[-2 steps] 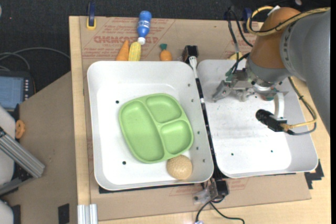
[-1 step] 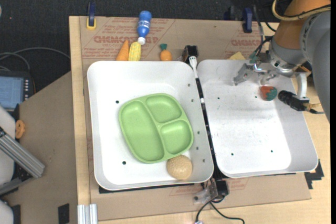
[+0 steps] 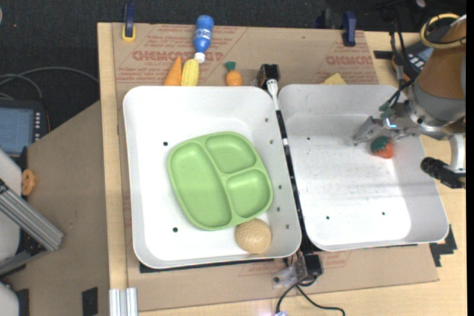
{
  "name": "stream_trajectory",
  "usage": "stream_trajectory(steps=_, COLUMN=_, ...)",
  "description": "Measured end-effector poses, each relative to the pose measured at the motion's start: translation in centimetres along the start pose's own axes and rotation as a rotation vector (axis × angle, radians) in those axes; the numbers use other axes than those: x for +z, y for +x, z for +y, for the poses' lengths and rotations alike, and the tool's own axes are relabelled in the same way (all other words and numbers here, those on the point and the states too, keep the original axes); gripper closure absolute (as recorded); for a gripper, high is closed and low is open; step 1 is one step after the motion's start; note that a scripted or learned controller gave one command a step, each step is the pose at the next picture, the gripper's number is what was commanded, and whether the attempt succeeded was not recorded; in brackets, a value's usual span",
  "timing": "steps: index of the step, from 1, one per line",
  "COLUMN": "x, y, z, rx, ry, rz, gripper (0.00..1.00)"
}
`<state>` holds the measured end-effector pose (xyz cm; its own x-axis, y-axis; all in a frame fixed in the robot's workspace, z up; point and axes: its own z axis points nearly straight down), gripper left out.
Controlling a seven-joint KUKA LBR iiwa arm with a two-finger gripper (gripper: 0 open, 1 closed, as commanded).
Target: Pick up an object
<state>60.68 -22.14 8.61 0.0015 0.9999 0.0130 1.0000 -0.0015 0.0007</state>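
Observation:
A small red toy fruit with a green top (image 3: 384,149) lies in the right white bin (image 3: 348,218), near its far right side. My gripper (image 3: 378,134) hangs low right over it, coming in from the right on the grey arm with the orange band. Its fingers (image 3: 364,132) look spread, one to the fruit's left and one behind it to the right, so it stands open. The fruit rests on the bin floor at the fingertips, and nothing is lifted.
The left bin (image 3: 144,122) holds a green divided plate (image 3: 216,181) and a tan round roll (image 3: 254,235) at its near edge. Behind the bins lie a blue-capped bottle (image 3: 202,35), a carrot (image 3: 173,73), a corn cob (image 3: 190,72) and a small orange toy (image 3: 233,76).

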Motion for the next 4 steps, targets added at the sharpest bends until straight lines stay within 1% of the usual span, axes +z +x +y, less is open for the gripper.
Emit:
stream_trajectory(steps=1, x=-1.0, y=0.0, z=0.2, rx=-0.006, ry=-0.002, rz=-0.011, gripper=1.00)
stream_trajectory(steps=2, x=0.3, y=7.3, z=6.0, rx=-0.010, ry=-0.005, rz=-0.011, gripper=1.00)
stream_trajectory(steps=3, x=0.2, y=6.7, z=5.8, rx=-0.003, ry=-0.002, rz=-0.014, gripper=0.00)
stream_trajectory(steps=4, x=0.2, y=2.5, z=-0.1, rx=0.004, ry=0.006, rz=-0.011, gripper=0.00)
